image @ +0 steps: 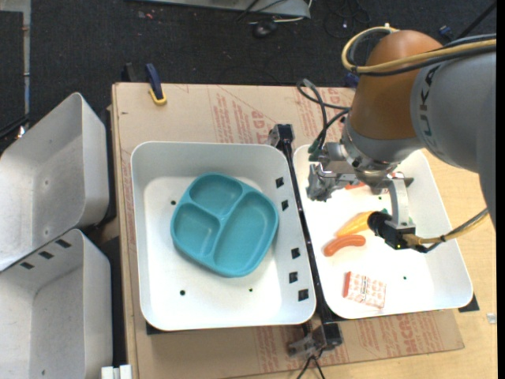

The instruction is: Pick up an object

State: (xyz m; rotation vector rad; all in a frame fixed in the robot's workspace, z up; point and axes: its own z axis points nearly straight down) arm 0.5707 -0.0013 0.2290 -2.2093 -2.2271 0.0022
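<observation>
End effector [355, 181] hovers over right bin's [442, 287] upper edge.

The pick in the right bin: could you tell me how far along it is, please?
Done: the gripper hangs over the right bin, beside the orange pieces. In hand: nothing shows between its fingers. Left: the grasp and lift. The orange pieces and the small packet lie on the bin floor; the teal divided plate sits in the left bin.
</observation>
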